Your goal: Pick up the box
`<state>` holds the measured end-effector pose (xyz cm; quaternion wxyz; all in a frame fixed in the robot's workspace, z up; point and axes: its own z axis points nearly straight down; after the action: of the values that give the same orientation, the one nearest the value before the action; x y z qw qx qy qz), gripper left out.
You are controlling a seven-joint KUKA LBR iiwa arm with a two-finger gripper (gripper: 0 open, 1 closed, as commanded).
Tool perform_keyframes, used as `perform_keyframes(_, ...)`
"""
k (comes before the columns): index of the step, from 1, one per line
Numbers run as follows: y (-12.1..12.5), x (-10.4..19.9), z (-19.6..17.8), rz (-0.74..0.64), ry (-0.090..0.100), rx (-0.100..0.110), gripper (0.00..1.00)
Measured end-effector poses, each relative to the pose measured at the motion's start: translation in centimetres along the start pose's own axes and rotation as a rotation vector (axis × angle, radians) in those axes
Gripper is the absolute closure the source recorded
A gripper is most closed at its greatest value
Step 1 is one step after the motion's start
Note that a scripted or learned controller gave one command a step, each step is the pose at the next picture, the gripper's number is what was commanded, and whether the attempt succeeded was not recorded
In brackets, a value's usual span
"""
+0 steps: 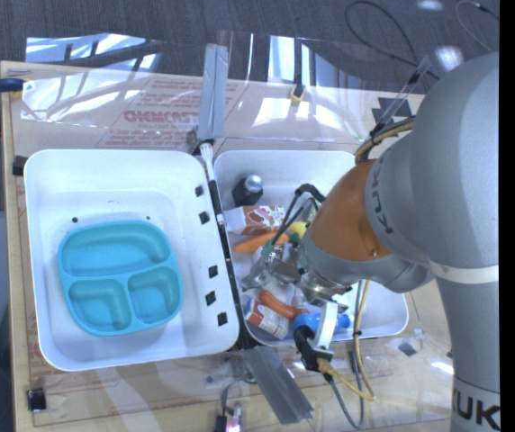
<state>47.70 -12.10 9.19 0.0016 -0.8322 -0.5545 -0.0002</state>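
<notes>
- Grey and orange, the arm (393,214) reaches in from the right and bends low over the right bin (365,165), covering much of its floor.
- Its gripper (280,268) is down among the clutter there; whether it is spread or pressed together, I cannot tell, since the wrist and objects hide it.
- A small box with red and white print (259,218) lies in the right bin near the dividing wall, just up-left of the gripper; I cannot tell whether they touch.
- An orange carrot-shaped piece (250,244) lies just below the box.
- A dark round object with a shiny top (248,188) sits near the bin's far left corner.
- A red-and-white packet (271,311) and a blue object (310,322) lie at the bin's near edge, under the wrist.
- The left bin (50,174) holds a turquoise three-compartment tray (118,277).
</notes>
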Motion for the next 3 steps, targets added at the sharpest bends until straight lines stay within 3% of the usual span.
perform_keyframes(1,13.0,2.3,0.0,-0.135,-0.003,0.0,0.0)
perform_keyframes(2,12.9,2.5,-1.0,-0.144,-0.004,0.005,1.0)
perform_keyframes(3,9.8,2.5,-6.8,-0.068,-0.003,0.002,1.0)
